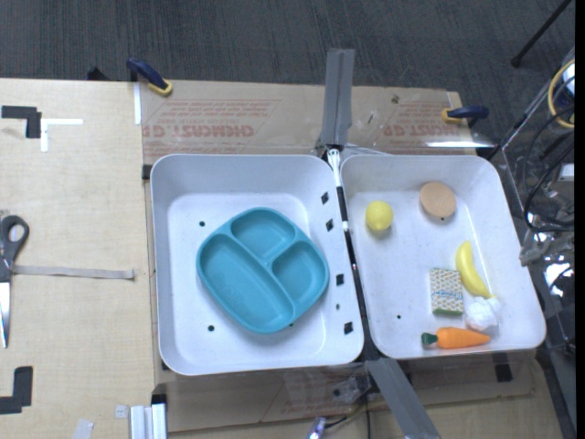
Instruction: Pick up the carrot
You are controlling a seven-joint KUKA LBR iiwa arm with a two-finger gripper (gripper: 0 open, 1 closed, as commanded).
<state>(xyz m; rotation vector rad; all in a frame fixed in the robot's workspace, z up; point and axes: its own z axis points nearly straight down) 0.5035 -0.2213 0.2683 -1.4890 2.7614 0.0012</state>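
Carrot (460,338), orange with green stub, lies flat; end effector state unseen.

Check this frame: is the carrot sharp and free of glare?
Camera view: the carrot reads clearly, orange against the right bin, with even lighting and soft shadows; the white object beside it nearly blends into the bin; bright reflections sit at the far right edge.

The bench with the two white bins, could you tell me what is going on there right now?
Nothing is being handled at this moment. The carrot lies untouched near the front edge of the right bin, beside a white lump, a banana and a small box. A lemon and a tan round piece sit further back. The left bin holds a blue divided plate. The pick has not yet started.
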